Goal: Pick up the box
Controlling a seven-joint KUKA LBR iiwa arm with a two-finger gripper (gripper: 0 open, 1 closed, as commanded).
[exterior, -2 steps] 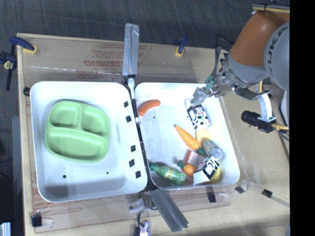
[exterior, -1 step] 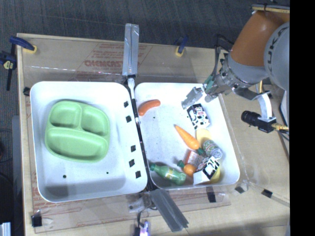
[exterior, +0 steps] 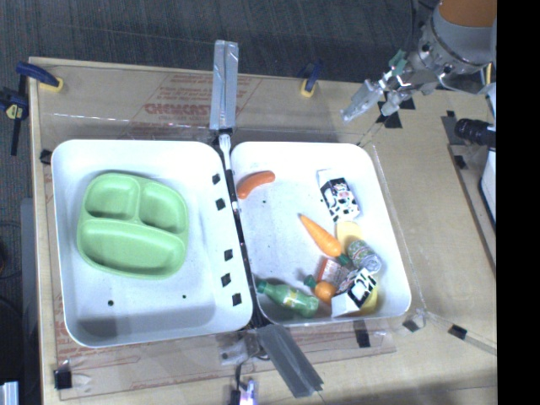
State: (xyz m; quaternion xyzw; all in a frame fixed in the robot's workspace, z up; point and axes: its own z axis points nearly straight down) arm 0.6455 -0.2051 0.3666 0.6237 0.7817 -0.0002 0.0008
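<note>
So from the overhead camera, the arm comes in from the upper right and the gripper (exterior: 361, 105) hangs above the bench just past the far right corner of the right bin (exterior: 390, 201), not over the bin itself. Its two fingers look spread a bit apart with nothing between them, though they're small and pale against the bench, so take that loosely.

The box (exterior: 339, 197), a little white carton with black cow-ish patches, lies flat in the right bin near its far right side, well apart from the gripper. Just beside its near end sits a yellow thing (exterior: 348, 230) I can't identify.

Other stuff in that bin: a sausage (exterior: 255, 182) up by the divider, a carrot (exterior: 321, 235) lying at a slant in the middle, and a green bottle (exterior: 289, 296) on its side along the near wall. There's a jumble of small packages (exterior: 354, 277) in the near right corner, touching each other.

The left bin (exterior: 67, 163) holds a green divided tray (exterior: 133, 224), sitting toward its left side.
</note>
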